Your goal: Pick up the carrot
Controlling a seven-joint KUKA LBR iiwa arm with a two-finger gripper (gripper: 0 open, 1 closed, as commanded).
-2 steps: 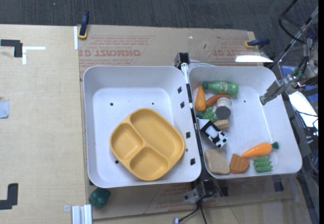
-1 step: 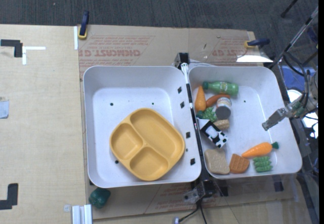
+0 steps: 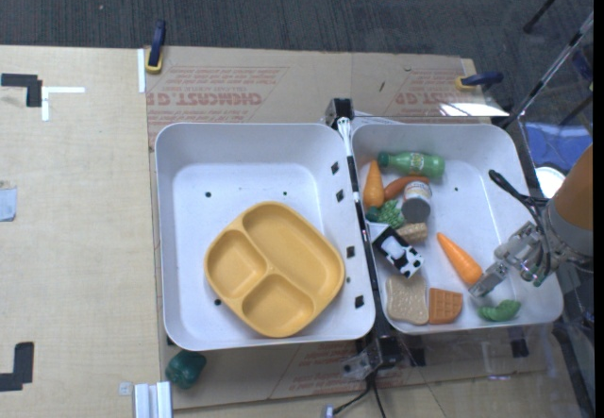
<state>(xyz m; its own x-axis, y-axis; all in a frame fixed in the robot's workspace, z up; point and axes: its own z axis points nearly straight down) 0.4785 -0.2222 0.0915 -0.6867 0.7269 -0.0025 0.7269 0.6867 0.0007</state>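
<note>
the gripper [image 3: 486,282] hangs low in the right bin [image 3: 525,182], and i cannot tell its state from here. a green pod [image 3: 498,310] lies just beside it toward the front wall, so a careless descent could nudge that instead. the carrot [image 3: 460,259] lies loose on the bin floor just to the gripper's left, tip near it, looking well placed for a short sideways approach. further left sit a toast slice [image 3: 408,303] and a toy cow [image 3: 402,255]; beyond, a second carrot [image 3: 374,183].
</note>
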